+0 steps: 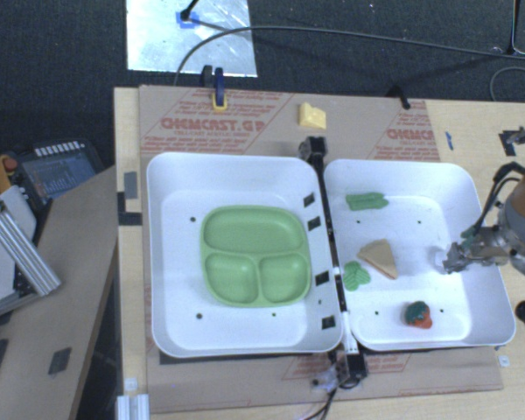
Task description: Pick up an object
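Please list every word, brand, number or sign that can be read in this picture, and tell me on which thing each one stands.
"CHEMCAST GP": red print on the brown cardboard sheet under the two bins, left side behind the left white bin.
A second red print on the same sheet, behind the right white bin: partly hidden and too blurred to read for certain.
Grey device with a screen at the left edge: its display and keys are too small to read.
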Controlling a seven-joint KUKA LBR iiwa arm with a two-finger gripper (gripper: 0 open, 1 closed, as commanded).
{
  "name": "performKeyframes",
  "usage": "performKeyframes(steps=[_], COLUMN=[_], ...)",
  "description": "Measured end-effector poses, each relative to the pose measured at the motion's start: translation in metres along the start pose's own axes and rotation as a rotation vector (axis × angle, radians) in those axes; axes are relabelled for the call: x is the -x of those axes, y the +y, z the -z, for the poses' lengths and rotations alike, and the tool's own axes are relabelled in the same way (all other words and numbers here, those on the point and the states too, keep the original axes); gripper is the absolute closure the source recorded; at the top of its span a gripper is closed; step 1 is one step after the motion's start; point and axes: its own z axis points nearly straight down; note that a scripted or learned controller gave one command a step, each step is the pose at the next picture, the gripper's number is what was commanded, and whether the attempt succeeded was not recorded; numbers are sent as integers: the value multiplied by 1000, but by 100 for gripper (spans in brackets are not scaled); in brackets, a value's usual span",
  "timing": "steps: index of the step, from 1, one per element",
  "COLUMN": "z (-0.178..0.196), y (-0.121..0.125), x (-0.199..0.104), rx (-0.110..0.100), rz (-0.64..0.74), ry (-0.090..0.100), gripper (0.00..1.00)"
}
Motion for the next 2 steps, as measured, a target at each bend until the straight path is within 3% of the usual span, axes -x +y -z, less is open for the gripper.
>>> performKeyframes(steps=[2], z=[124], y=[6], x=[-1], rx=[4], rz=[3], ry=[-1], gripper=[100])
